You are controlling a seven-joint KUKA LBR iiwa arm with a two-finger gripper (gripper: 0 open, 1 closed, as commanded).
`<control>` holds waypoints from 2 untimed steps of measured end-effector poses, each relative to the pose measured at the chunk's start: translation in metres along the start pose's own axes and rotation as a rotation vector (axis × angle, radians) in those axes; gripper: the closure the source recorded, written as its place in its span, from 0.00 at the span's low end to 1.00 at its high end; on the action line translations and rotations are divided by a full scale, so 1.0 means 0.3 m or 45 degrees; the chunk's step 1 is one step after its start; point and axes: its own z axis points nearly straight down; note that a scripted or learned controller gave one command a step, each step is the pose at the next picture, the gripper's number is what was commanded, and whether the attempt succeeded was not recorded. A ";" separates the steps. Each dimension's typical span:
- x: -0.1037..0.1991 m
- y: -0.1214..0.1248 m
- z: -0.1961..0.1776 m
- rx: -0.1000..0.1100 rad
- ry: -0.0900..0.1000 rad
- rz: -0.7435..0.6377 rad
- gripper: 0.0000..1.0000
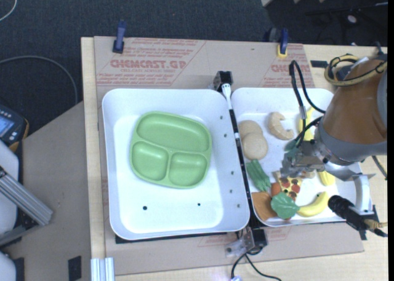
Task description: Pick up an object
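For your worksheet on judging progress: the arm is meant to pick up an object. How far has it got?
Done: the arm has reached the right bin and its gripper is low among the toy food. In hand: nothing visibly; the banana and the bread rolls lie loose. Left: the grasp and the lift. The green plate sits in the left bin.

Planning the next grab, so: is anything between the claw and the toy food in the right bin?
Nothing visible. The claw hangs directly over the pile in the right bin, just above the small red and orange pieces, with the banana beside them.
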 end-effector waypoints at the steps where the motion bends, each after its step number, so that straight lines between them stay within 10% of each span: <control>1: -0.096 0.102 0.308 -0.022 0.001 -0.008 1.00; 2: 0.082 0.316 -0.041 -0.038 -0.001 -0.022 1.00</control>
